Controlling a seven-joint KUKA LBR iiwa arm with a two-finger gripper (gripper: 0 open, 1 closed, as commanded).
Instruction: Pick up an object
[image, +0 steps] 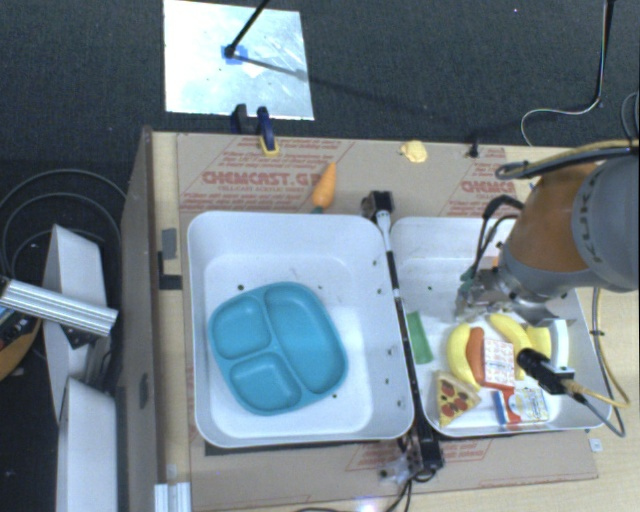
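- Camera view: the right bin (432, 262) was taken as the reference for all positions.
- The gripper (478, 297) stood over the middle of the right bin, just behind the cluster of objects. Whether it was open or closed could not be determined, and nothing was seen held in it.
- The likeliest object for picking, a yellow toy banana (459, 350), lay in the right bin's near half, left of centre. It was just beside the gripper on the near side.
- Handling, as judged: the banana appeared to be light, stiff moulded plastic with a smooth skin that may slip. A hold across its narrow middle, square to the curve, seemed soundest.
- A red sausage-shaped piece (476, 352) lay against the banana's right flank. A printed carton (499, 362) crowded that side further, so clearance there was poor.
- A flat, wedge-shaped pizza slice (455, 398) sat at the right bin's near-left corner. A thin green strip (418, 338) lay along its left wall.
- A glossy blue divided plate (277, 345) lay in the left bin (225, 250), beyond the right bin's left wall.
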